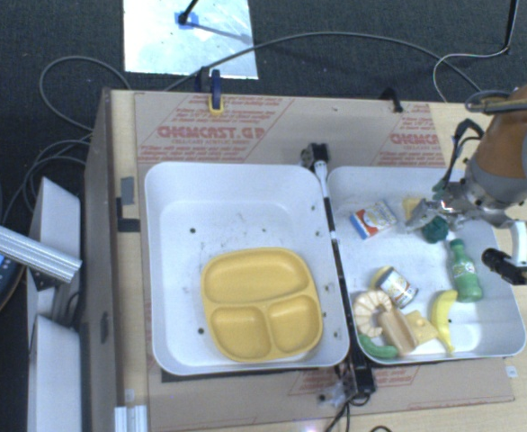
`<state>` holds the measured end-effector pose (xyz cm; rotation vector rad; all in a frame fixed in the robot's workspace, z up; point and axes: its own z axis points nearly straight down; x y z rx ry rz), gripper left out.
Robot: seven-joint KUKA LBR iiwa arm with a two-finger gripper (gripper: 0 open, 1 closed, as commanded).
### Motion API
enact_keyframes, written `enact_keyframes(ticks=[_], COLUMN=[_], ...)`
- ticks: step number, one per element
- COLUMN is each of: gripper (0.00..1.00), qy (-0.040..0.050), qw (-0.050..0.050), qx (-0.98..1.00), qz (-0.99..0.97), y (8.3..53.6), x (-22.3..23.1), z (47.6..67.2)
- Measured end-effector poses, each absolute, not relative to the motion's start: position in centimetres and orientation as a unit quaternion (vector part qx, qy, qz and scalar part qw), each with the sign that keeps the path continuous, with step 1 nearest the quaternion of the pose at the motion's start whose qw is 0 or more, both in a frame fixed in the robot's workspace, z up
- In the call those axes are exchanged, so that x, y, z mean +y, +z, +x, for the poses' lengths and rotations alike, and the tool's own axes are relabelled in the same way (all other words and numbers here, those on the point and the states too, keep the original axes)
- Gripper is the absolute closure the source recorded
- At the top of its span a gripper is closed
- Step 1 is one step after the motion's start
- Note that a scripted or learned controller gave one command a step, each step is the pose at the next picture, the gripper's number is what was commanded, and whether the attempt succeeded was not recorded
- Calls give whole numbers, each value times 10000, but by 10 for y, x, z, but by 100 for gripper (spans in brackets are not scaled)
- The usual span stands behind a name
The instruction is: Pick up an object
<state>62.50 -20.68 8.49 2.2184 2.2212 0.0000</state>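
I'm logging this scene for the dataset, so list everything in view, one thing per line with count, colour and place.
Bins: 2, white, side by side on the bench.
Divided tray: 1, yellow, in the left bin, near its front.
Carton: 1, white with red and blue, right bin, back left.
Bottle: 1, green, right bin, centre right.
Banana: 1, yellow, right bin, front right.
Can: 1, silver and yellow, right bin, front left.
Toy food pile: several pieces, tan, white and green, right bin's front left corner.
Clamp: 1, blue and yellow, on the bench's back edge.
Arm: 1, grey with orange band, from the right.
Gripper: 1, over the right bin's back.
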Motion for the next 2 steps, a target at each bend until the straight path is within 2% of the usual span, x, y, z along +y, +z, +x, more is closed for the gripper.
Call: enact_keyframes(ticks=[1,2], gripper=[100,100], qy=[11,22], qw=[28,31], qx=[7080,7091], qz=[7062,7051], y=[96,220], x=[-207,-153], z=[626,636])
